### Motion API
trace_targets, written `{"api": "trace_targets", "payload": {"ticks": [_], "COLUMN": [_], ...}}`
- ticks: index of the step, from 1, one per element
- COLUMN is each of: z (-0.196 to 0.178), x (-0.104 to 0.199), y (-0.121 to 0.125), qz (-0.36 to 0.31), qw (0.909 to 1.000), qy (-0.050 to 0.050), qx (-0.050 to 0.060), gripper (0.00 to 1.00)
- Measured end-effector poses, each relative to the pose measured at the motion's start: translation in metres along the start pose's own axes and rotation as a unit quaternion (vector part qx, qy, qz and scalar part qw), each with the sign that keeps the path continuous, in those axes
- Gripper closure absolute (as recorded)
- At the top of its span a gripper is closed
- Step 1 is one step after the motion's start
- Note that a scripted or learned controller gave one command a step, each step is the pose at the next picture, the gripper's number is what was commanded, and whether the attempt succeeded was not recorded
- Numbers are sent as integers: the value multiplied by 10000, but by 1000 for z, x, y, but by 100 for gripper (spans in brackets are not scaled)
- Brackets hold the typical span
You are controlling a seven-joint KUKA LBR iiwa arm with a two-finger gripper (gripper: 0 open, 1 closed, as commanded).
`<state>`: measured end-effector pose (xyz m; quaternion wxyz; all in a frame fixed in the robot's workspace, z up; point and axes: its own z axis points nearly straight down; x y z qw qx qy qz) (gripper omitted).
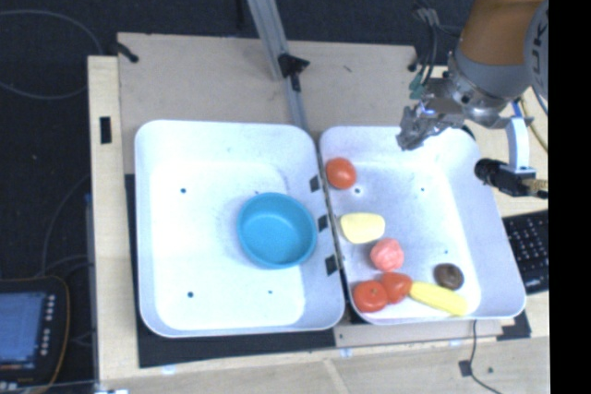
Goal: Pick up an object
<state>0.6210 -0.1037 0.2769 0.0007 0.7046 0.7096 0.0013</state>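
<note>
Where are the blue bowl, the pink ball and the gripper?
blue bowl (pixel 276 230), camera view, inner floor.
pink ball (pixel 387 254), camera view, top surface.
gripper (pixel 412 135), camera view, between its fingertips.

blue bowl (pixel 276 230), white bins (pixel 166 152) — yellow banana (pixel 441 298)

Open floor fills the upper right of the right bin (pixel 480 226), beneath the gripper (pixel 413 132). Along its left wall stand an orange-red ball (pixel 341 173) and a pale yellow piece (pixel 362 227). A pink lump (pixel 387 254), two red pieces (pixel 380 292), a banana (pixel 440 298) and a brown ball (pixel 449 275) crowd the lower end. A blue bowl (pixel 275 230) sits mid-right in the left bin (pixel 185 161), bare floor around it.
</note>
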Motion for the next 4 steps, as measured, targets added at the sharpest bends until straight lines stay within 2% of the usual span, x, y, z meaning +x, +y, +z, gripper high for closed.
{"api": "trace_targets", "payload": {"ticks": [1,3,4], "z": [14,11,39], "x": [45,137,184], "y": [-31,-73,-93], "qz": [7,-6,-8], "qw": [10000,10000,10000], "qy": [-3,7,1], "qx": [26,38,50], "gripper": [100,100,100]}}
